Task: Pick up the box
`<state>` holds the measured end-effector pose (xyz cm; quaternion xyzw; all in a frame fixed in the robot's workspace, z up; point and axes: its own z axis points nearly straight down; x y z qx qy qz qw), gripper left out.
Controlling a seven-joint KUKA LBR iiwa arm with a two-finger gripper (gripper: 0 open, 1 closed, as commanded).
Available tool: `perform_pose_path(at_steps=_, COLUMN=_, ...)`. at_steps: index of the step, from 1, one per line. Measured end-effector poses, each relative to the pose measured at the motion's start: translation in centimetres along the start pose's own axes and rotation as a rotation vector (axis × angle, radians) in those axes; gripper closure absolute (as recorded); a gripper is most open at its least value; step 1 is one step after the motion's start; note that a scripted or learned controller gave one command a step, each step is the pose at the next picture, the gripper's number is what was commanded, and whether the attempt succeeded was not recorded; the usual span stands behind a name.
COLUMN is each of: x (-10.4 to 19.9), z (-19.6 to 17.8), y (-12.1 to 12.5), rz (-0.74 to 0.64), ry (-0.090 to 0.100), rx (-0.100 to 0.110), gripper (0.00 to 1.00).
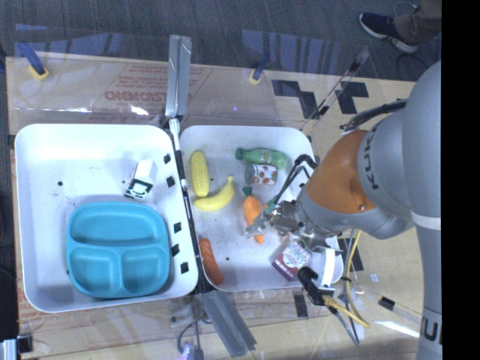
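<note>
The gripper [267, 220] is low in the right bin [225, 279], near the middle. It is too dark and small there, so I cannot tell if it is open or closed, or if it holds anything. An orange carrot [251, 208] is right next to it, on its left side. A pink packet [289, 259] lies just below the gripper, near the bin's front edge.

A little can [264, 175] and a green bottle [262, 157] are above the carrot. More to the left are a yellow banana [216, 196] and a corn cob [199, 172]. A red thing [210, 262] lies in the front left corner.

The box [141, 178] is in the left bin [45, 156], far from the gripper. It is small, white and black. It sits just above a blue tray [118, 249].
</note>
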<state>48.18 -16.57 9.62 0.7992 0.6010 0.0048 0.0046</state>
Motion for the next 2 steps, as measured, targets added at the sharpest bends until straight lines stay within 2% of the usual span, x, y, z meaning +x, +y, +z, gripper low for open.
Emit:
perform_pose_path(at_steps=1, x=-2.63, z=0.38, y=0.37, rz=0.008, ry=0.003, rx=0.015, gripper=0.00)
perform_pose_path(at_steps=2, x=-3.05, z=0.36, y=0.58, rz=-0.078, ry=0.003, rx=0.013, gripper=0.00)
